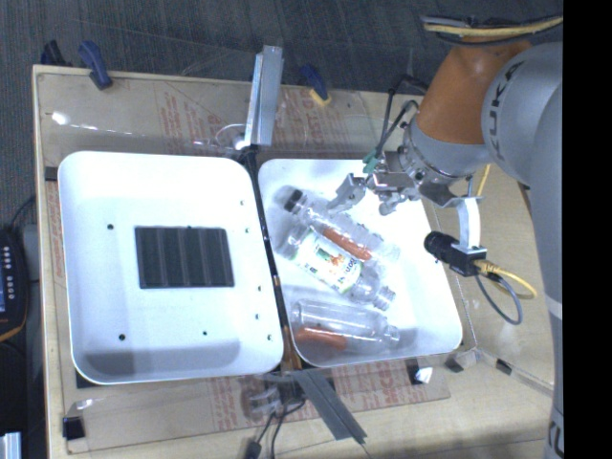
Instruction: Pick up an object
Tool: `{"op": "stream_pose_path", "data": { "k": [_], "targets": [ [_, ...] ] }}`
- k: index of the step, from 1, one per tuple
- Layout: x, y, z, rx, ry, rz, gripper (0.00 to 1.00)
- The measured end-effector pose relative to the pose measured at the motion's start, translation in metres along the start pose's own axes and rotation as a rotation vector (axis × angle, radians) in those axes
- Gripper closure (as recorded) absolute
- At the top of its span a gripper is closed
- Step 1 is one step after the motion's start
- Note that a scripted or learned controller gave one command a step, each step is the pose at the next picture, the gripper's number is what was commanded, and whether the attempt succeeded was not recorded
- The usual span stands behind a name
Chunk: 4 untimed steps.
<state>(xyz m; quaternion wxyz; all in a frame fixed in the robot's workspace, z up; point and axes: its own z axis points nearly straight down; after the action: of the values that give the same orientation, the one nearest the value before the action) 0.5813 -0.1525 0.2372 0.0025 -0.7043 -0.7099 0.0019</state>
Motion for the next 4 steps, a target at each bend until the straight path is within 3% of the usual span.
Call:
{"op": "stream_pose_path", "data": {
  "k": [1,2,3,4],
  "targets": [
    [-0.031,0.022,0.128,-0.001,-0.002,-0.015,0.00],
    [-0.058,-0.003,0.141,-0.012,-0.004,-0.094,0.00],
    [-0.058,-0.002,0.130,-0.013,-0.006,-0.098,1.00],
    [-0.059,0.010,0.115,-0.002,-0.001,-0.083,1.00]
  ]
}}
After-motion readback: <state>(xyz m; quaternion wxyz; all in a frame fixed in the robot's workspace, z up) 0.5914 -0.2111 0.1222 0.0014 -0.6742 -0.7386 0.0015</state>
